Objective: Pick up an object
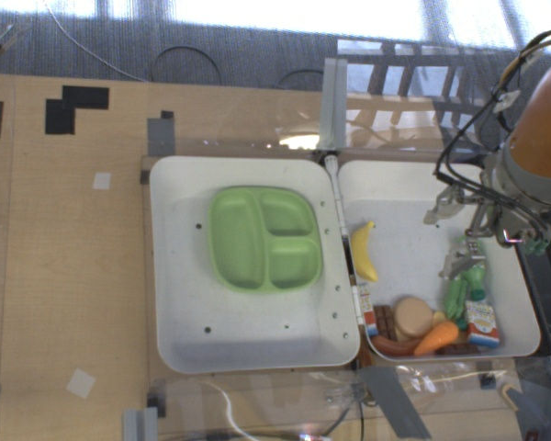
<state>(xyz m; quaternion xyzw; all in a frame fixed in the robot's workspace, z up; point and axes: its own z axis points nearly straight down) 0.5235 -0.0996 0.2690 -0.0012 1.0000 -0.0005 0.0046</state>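
The right bin [395, 196] holds a yellow banana [363, 251] by its left wall. Piled at its front edge are a round tan piece [413, 318], an orange carrot [436, 337], a brown sausage [395, 345], green pieces [457, 294] and a small carton [482, 324]. My gripper [466, 261] hangs low over the right side of this bin, just above the green pieces. Whether it touches them is unclear.
The left bin [179, 274] carries a green divided plate [263, 237] in its middle. A grey divider [342, 237] runs between the two bins. Black cables [468, 145] loop off the arm's wrist over the right bin's back corner.
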